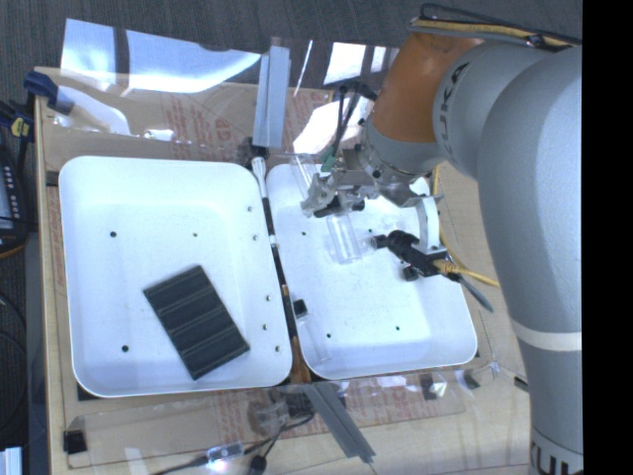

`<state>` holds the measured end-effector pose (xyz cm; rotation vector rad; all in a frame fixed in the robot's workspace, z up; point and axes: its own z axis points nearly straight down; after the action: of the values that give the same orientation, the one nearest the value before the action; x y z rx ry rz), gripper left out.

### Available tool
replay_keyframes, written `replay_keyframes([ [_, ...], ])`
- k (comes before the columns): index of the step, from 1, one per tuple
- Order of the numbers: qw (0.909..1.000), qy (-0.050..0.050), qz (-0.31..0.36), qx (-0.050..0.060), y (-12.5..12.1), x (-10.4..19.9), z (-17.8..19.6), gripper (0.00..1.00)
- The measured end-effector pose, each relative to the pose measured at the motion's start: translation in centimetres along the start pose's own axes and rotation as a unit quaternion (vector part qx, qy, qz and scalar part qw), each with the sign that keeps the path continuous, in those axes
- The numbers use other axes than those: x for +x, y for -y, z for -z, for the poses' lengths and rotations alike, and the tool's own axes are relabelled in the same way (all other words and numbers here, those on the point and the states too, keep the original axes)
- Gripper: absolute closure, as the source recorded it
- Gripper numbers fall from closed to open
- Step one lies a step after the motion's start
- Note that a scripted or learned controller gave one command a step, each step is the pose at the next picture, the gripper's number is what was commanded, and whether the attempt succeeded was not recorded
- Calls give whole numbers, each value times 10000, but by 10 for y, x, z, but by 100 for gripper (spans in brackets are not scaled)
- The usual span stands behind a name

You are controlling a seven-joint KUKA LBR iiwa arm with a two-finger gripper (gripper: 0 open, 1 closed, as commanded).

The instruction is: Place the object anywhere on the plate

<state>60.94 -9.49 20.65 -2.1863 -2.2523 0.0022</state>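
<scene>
From the camera view, the dark ridged slab point(196, 322) lies flat in the left bin point(89, 181), its long axis running upper left to lower right. It looks stiff and light, best pinched across its narrow width. The gripper point(344, 239) hangs over the right bin point(435, 334), well apart from the slab; whether it is spread or closed cannot be told.

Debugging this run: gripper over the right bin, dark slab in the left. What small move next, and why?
Probably carry the gripper across to the dark ribbed slab, likely the plate: the gripper hangs over the right bin, apart from the slab.
</scene>
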Motion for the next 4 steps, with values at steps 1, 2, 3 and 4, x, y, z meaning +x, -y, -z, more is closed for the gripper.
replay_keyframes([
  [1,9827,2,-1850,32,70,60,-17,100],
  [2,9951,-2,-992,13,130,130,26,100],
  [3,9658,-1,-2593,-16,126,220,-98,100],
  [4,9767,1,-2147,4,128,161,-15,100],
])
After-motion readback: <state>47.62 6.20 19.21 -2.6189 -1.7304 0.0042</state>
